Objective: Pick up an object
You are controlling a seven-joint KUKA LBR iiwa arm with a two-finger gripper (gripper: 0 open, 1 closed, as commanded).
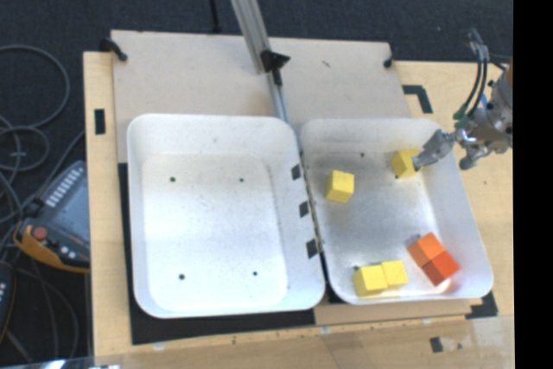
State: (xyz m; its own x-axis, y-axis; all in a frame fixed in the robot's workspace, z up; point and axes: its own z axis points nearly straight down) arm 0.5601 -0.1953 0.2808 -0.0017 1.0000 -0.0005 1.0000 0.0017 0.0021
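You see two white bins (216,130), four yellow blocks (340,186) and two orange blocks (425,249) here.

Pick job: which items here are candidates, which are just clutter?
Job:
gripper
yellow block by the gripper
yellow block mid-bin
yellow pair at the front
orange blocks
right bin

Lying about:
left bin
handheld controller
cables

Matt white plastic bins (216,130)
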